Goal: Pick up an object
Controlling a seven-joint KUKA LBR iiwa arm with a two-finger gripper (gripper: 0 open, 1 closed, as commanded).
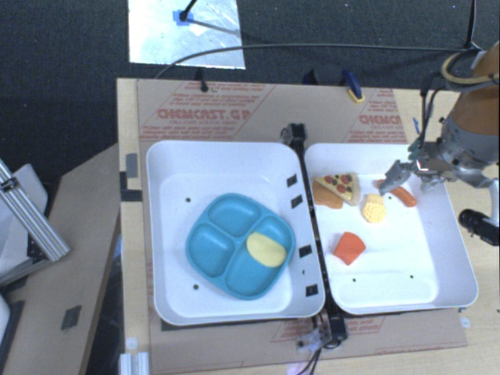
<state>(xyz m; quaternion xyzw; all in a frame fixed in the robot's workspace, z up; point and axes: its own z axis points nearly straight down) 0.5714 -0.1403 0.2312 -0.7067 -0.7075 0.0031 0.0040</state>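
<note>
Bench (pixel 234 104) is sitting on dark carpet (pixel 62 69), foil sheet (pixel 185 22) lying behind it; gripper (pixel 394 180) hovering, grip state unclear.

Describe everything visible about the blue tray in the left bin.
The blue tray is a rounded-square, plastic-looking dish with four compartments split by raised ridges. It lies flat, turned diagonally, low in the left bin. A yellow oval piece sits in its right-hand compartment; the other three hold nothing. The tool is apart, over the right bin.
</note>
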